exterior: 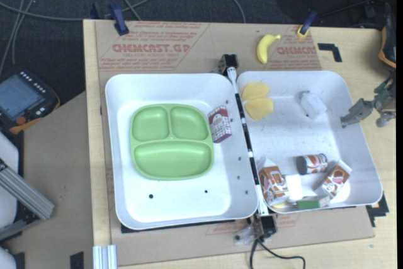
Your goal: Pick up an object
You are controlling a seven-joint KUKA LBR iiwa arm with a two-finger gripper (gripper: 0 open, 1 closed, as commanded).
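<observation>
From above, the grey two-finger gripper (365, 111) hangs over the right edge of the right white bin (352, 154), its fingers apart and holding nothing. A small red-and-white carton (220, 125) lies in the left white bin (119, 135), beside the green divided plastic plate (171, 141).

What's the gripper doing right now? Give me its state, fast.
Gripper: at the right rim of the right bin, nothing seen in it; whether it is open or shut cannot be told.
</observation>
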